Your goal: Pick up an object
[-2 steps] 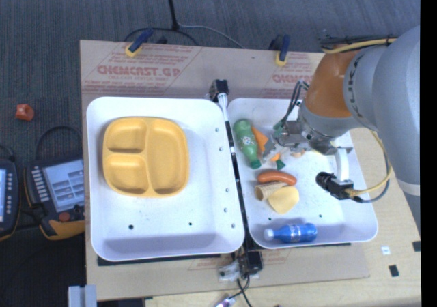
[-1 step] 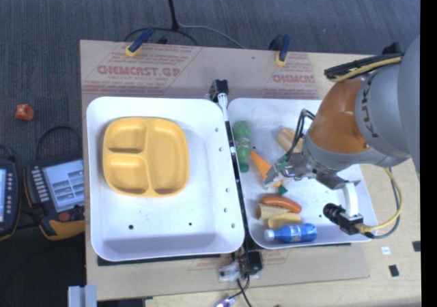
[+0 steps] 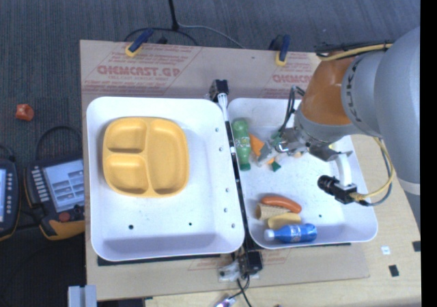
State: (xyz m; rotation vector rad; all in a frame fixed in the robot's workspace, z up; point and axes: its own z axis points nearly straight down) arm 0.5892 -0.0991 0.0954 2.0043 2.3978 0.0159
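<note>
My gripper (image 3: 281, 147) hangs low over the upper middle of the right bin (image 3: 355, 230), below the arm's orange band. Just left of it lie a small orange carrot-like piece (image 3: 256, 146) and a green bottle (image 3: 241, 143) set along the bin's left wall. Small green bits (image 3: 275, 166) show right at the gripper's tip; whether they are held is unclear. Toward the front of the bin lie a red hot dog (image 3: 280, 202), a tan bun-like piece (image 3: 281, 219) and a blue bottle (image 3: 292, 233).
The left bin (image 3: 205, 230) holds a yellow divided plate (image 3: 145, 155). A black cable connector (image 3: 336, 188) hangs from the arm over the right bin. Clamps (image 3: 280, 59) hold the cardboard at the bench's back edge.
</note>
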